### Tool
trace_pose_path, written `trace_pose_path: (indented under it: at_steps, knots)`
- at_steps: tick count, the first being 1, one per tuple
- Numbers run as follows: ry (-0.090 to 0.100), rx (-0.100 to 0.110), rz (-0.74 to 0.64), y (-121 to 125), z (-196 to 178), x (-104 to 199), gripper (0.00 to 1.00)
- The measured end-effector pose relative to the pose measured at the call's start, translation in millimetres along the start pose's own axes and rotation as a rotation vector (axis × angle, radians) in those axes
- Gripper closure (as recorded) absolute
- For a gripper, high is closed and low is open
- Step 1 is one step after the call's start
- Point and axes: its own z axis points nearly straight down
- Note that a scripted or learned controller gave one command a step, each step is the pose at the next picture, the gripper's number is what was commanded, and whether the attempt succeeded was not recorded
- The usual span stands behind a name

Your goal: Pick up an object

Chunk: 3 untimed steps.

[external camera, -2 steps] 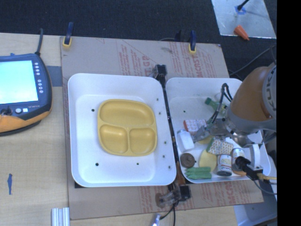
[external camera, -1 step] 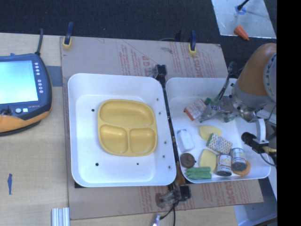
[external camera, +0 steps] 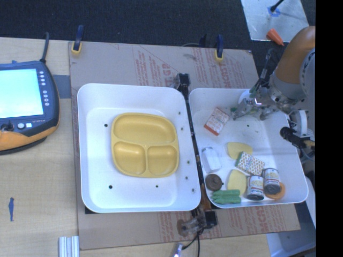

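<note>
Gripper (external camera: pixel 251 101) sits low at the far edge of the right bin (external camera: pixel 278 135); can't tell its state, nothing visibly held. Nearest candidate is the small red-and-white carton (external camera: pixel 216 121), lying alone near the far-left corner of that bin: probably light, stiff card, a bit crushable, best pinched across its short sides, with bare floor all round. The two small cans (external camera: pixel 263 184), green piece (external camera: pixel 225 197) and patterned packet (external camera: pixel 250 163) crowd the near edge against the wall, tight for fingers; left bin (external camera: pixel 91 143) carries a yellow divided tray (external camera: pixel 144 144).
</note>
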Motion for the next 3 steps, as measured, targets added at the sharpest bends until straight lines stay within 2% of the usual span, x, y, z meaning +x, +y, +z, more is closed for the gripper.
trace_pose_path:
  at_steps: [1, 2, 3]
  knots:
    - [-0.002, -0.004, 0.001, -154.9, 0.9, 6.3, 0.00]
    - [-0.002, -0.007, 0.002, -55.3, -0.9, -9.7, 0.00]
    - [-0.001, -0.005, -0.001, -11.0, -0.5, 85.5, 0.00]
